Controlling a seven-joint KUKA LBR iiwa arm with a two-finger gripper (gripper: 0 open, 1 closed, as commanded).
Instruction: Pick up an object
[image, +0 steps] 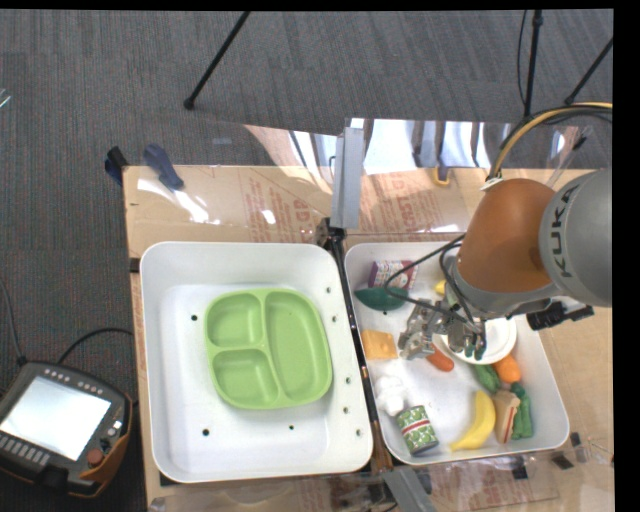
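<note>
My gripper hangs low in the right bin, near its middle, under the arm's orange band. Just left of it lies an orange square cracker. A small red-orange piece sits just below and to its right. A white dish lies right beside it, partly hidden by the wrist. I see nothing clearly held.
The right bin also holds a purple packet, a dark green leaf shape, a white fluffy lump, a small can, a banana, a sandwich toy and a carrot. A green divided plate lies in the left bin.
</note>
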